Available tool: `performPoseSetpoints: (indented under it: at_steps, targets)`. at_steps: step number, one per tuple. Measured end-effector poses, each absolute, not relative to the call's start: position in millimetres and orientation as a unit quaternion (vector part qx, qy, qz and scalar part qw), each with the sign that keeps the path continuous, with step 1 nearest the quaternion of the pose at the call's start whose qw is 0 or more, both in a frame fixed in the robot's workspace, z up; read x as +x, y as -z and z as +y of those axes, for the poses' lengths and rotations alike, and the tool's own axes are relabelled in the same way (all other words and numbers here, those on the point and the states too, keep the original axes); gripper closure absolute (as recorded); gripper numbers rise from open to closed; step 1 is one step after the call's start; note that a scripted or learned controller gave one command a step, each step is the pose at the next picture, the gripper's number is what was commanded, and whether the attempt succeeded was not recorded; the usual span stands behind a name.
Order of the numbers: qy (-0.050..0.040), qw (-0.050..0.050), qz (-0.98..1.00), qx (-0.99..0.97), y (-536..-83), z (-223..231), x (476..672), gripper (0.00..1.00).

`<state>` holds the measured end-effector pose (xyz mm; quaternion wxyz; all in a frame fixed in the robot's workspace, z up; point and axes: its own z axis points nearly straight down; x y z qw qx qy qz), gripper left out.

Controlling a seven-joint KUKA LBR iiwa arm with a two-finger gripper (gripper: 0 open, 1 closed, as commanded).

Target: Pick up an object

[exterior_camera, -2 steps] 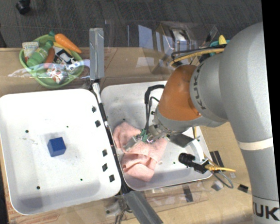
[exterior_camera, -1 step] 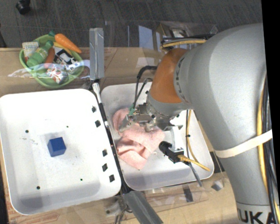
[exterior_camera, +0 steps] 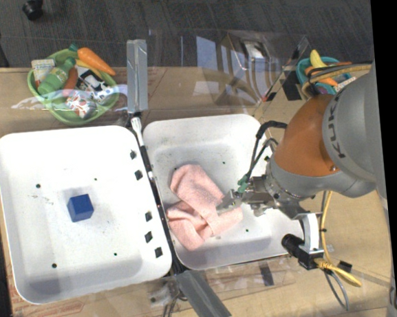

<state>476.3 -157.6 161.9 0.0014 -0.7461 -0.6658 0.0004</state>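
From above, the arm [exterior_camera: 335, 142] reaches in from the right over the right bin [exterior_camera: 203, 130]. Its gripper [exterior_camera: 231, 201] is low in that bin, tips at the right edge of the pink cloth [exterior_camera: 197, 206]. The tips meet the cloth where a fold bulges toward them, but the fingers are too small and dark against it to tell their state, or whether any cloth is between them.

The cloth lies crumpled just left of the gripper, spreading from the bin's middle toward its lower left corner. Bare white floor lies above and below the gripper.

Well to the gripper's left, past the divider between the bins, a blue cube [exterior_camera: 80, 207] sits alone in the left bin [exterior_camera: 18, 153], near its middle. Far up and left of the gripper, outside the bins, a green bowl [exterior_camera: 45, 105] holds toy food, a carrot [exterior_camera: 93, 58] among it. A bundle of coloured cables [exterior_camera: 329, 70] sits above the arm.
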Motion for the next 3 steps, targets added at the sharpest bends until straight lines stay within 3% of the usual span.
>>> performPoseSetpoints:
  at_steps: [1, 2, 3]
  targets:
    - [-0.0003, 0.002, -0.713, -0.701, -98.4, -127.9, 476.3, 0.00]
    - [-0.0008, 0.002, -0.715, -0.699, -108.0, -127.8, 476.9, 1.00]
    - [-0.0007, 0.001, -0.752, -0.659, -191.5, -77.7, 557.5, 1.00]
